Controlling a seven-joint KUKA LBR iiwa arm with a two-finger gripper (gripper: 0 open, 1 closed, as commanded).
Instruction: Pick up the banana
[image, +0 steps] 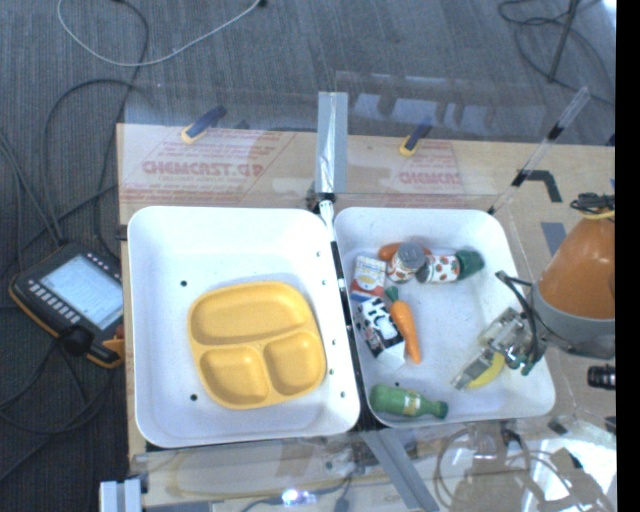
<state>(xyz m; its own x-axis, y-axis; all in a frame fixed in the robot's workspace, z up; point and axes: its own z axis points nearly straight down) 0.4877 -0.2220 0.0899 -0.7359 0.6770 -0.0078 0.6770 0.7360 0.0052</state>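
Two bins (160, 250): white, side by side.
Gripper (485, 362): low in the right bin's near right corner.
Fingers (470, 377): right at the banana; how far apart they were, I could not tell.
Banana (489, 372): small, yellow, partly hidden under the gripper.
Left bin: had a yellow tray (258, 342).

A yellow tray (258, 342) lies in the left bin (160, 260), far from the hand (495, 350). Nearer it lie a carrot (405, 330), a green bottle (406, 402) and a carton (377, 325).
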